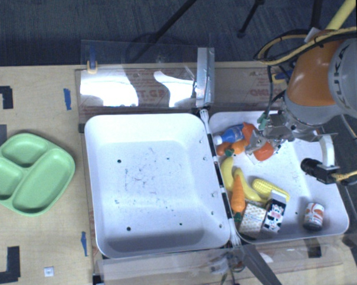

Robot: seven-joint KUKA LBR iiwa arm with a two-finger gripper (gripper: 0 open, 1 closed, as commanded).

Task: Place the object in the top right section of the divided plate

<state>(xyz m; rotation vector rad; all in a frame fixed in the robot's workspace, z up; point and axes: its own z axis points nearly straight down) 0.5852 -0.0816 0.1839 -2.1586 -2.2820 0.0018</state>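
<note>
The green divided plate (31,173) lies on the bench at the far left, outside both bins, with three sections. My gripper (268,142) hangs over the upper part of the right bin (332,221). A small orange-red object (264,152) sits right at its tip, touching or just beneath it; whether it is gripped is unclear. Just left of the gripper lie a blue and orange bottle (232,133) and an orange piece (240,146).
Lower in the right bin lie a banana (227,171), a carrot (237,192), a corn cob (261,187), a cow-patterned carton (275,214), a speckled block (251,218) and a small can (313,215). The left bin (101,133) separates the right bin from the plate.
</note>
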